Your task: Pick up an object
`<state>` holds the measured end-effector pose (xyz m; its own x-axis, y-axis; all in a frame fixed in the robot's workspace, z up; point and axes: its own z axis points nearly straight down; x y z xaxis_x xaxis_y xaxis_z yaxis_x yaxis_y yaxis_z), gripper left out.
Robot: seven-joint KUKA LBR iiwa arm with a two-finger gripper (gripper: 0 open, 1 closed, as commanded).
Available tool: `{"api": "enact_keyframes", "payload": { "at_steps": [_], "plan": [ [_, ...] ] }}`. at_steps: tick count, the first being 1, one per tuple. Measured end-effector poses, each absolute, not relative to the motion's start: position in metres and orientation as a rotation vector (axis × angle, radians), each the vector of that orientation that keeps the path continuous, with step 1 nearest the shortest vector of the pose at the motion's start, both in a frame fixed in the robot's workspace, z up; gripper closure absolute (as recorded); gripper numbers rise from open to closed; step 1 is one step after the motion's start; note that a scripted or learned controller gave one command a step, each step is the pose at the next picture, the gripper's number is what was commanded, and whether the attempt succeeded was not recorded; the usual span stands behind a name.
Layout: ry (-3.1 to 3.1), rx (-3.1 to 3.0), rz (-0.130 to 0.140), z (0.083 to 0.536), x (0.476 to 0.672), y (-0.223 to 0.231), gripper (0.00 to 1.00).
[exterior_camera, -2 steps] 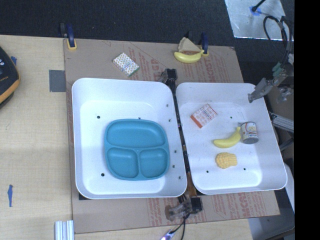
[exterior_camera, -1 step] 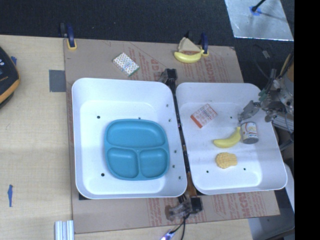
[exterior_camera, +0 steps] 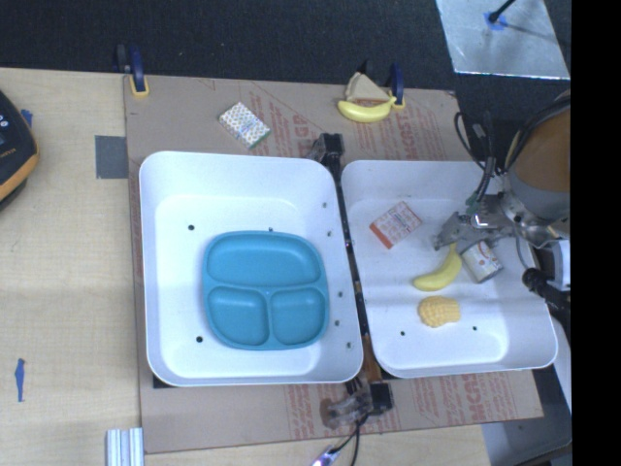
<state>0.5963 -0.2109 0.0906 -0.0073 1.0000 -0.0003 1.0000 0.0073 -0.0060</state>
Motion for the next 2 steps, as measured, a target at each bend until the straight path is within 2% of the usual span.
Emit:
{"api": "enact_keyframes", "payload": {
  "at_steps": [1, 2],
  "plan": [
    [-2.232, -2.209, 0.007, 0.1025, 0.5975, -0.212, 1.0],
    [-2.232, -2.209, 0.007, 0.1024, 0.5974, -0.212, 0.0]
  ]
}}
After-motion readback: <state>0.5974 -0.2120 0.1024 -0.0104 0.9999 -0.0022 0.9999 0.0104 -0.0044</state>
